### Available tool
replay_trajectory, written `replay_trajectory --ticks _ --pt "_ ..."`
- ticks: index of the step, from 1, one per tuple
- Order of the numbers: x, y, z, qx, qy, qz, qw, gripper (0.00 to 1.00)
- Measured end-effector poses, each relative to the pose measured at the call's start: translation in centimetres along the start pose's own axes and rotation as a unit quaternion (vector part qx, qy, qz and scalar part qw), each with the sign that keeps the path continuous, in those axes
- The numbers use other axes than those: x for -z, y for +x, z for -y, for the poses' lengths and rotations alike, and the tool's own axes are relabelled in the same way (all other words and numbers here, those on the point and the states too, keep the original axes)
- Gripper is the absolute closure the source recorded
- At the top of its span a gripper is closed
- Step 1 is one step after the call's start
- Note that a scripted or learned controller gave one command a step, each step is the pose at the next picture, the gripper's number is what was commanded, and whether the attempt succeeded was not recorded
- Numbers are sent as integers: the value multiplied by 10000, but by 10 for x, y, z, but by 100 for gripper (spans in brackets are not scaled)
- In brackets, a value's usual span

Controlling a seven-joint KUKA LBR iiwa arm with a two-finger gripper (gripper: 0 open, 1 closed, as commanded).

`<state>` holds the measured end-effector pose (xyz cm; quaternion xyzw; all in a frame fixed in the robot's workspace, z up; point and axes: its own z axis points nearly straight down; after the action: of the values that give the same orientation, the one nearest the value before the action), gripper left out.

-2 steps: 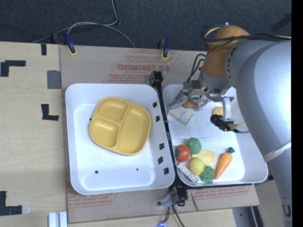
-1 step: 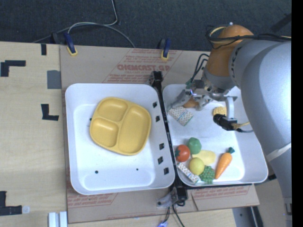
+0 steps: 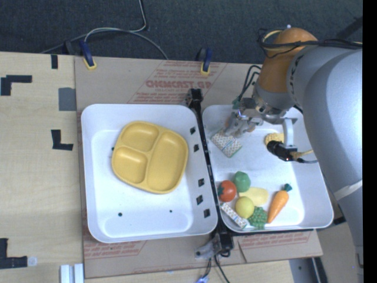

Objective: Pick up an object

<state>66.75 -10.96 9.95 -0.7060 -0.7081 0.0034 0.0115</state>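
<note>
My gripper (image 3: 234,131) is low in the right bin (image 3: 312,184), near its back left corner. Its tip meets the upper edge of a small white pouch with a green check pattern (image 3: 227,145), which lies tilted on the bin floor. Whether the pouch is gripped is hidden. Toward the bin's front sit a red tomato (image 3: 227,190), a green pepper (image 3: 241,180), a lemon (image 3: 244,206), a pale yellow piece (image 3: 258,195), a carrot (image 3: 278,204), a broccoli (image 3: 258,217) and a white patterned bar (image 3: 234,216). A yellow item (image 3: 272,138) lies just right of the gripper.
The left bin (image 3: 100,175) bears a yellow divided plate (image 3: 150,156). A black divider (image 3: 203,158) runs between the two bins. The arm's grey body (image 3: 336,111) covers the right bin's far right side. Cables and clamps lie behind the bins.
</note>
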Motion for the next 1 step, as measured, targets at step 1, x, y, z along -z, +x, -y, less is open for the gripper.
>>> replay_trajectory --ticks 1 --pt "29 -2 47 -16 -103 66 9999 100"
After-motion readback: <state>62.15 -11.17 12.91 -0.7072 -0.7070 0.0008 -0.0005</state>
